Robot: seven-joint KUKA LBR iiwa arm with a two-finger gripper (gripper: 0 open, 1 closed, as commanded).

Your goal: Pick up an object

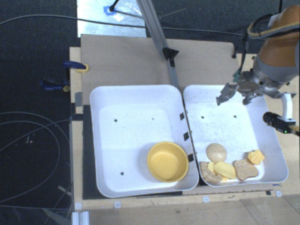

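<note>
My gripper [236, 96] hangs over the far part of the right bin [234, 125], open, with nothing between its fingers. Well below it, at the bin's near edge, lie a beige round piece [216, 152], a pale yellow piece [225, 169], a brown toast slice [245, 169], a small orange-yellow piece [256, 157] and a tan bread piece [208, 173]. A yellow bowl [167, 161] sits upright in the near right corner of the left bin [126, 121].
A grey pole [157, 25] slants across the bench behind the bins, ending at a black bracket near the divide between them. Blue and yellow clamps [70, 74] grip the bench's left edge. Cables loop over the dark floor at left.
</note>
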